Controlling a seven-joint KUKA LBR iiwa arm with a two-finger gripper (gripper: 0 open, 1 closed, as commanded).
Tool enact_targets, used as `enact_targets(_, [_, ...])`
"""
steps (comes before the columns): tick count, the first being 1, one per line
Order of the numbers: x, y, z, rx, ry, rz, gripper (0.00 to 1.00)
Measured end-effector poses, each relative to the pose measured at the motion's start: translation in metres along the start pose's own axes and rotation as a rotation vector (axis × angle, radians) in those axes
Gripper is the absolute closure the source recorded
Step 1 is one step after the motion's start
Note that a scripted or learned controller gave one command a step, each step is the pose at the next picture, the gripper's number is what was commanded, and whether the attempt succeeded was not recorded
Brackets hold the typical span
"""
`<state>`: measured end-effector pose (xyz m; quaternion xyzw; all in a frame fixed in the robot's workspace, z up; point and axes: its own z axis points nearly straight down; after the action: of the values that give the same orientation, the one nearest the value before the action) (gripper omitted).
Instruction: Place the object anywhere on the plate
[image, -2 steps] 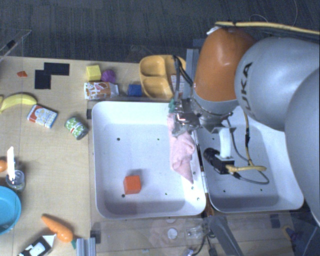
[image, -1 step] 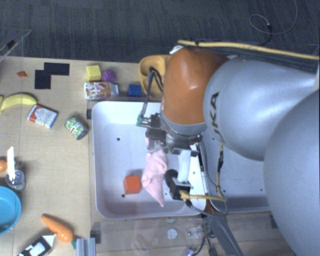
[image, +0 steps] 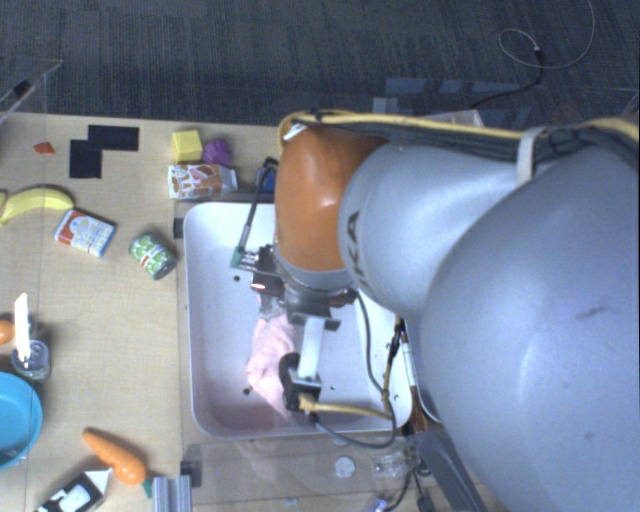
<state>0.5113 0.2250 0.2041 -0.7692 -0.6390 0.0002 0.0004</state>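
Note:
A soft pink object (image: 262, 362) lies in the near part of the white bin (image: 205, 300). My gripper (image: 281, 318) hangs straight above it, under the orange band of the arm, and the wrist covers the pink object's top edge. Whether the two touch cannot be told. Outside the bin, at the bench's near left edge, lies a blue plate (image: 15, 420), cut off by the frame.
To the left of the bin, the bench holds a banana (image: 35, 203), a small carton (image: 84, 232), a green can (image: 153, 255) and a carrot (image: 115, 456). A yellow block (image: 186, 145), a purple thing (image: 217, 152) and a printed box (image: 200, 180) sit behind the bin. The arm's bulk covers the right half.

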Motion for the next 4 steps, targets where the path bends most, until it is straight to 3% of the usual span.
enact_targets(1, [-0.054, -0.014, -0.065, -0.005, 0.003, 0.012, 1.00])
enact_targets(2, [-0.002, -0.025, -0.008, 0.000, 0.000, 0.017, 1.00])
enact_targets(3, [-0.089, 0.006, 0.010, -0.002, 0.001, -0.101, 1.00])
enact_targets(4, [-0.121, 0.091, 0.019, -0.004, 0.001, -0.321, 1.00])
